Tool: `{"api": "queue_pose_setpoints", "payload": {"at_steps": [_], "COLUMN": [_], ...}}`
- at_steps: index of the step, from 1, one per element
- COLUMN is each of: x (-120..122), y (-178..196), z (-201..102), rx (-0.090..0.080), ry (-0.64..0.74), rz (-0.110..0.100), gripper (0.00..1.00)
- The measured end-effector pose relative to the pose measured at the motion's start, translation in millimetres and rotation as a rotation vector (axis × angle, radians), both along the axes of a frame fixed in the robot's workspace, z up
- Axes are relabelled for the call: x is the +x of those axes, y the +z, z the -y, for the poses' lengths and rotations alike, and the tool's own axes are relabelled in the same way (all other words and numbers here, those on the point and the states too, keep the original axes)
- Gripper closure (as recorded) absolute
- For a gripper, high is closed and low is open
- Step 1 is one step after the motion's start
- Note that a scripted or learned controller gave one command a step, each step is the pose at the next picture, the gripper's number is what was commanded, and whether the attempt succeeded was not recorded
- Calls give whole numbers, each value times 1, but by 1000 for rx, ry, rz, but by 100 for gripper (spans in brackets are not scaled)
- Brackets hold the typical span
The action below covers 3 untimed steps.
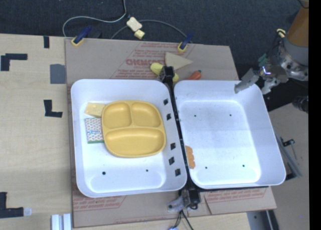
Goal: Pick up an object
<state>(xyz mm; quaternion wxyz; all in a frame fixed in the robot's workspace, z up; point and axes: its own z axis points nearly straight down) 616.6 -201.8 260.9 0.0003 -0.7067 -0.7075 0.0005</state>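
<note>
Cardboard-covered bench with two white bins: the gripper (253,81) hovers at the right bin's (271,146) upper right corner, fingers apart, holding nothing, while the yellow divided plate (134,128) lies well left in the left bin (80,139).

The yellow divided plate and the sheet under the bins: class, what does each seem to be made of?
The yellow divided plate looks like moulded plastic: even colour, rounded compartment ridges, a soft sheen. The sheet under the bins looks like matte brown cardboard, with red print on it and clamps at its far edge.
</note>
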Motion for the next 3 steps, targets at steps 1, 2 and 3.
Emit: {"api": "queue_pose_setpoints", "payload": {"at_steps": [1,2,3], "x": [8,22,50], "y": [-180,-175,-176], "z": [-65,-109,-104], "rx": [-3,-1,0], "ry": [4,4,2], "rz": [5,5,2], "gripper": [0,0,0]}}
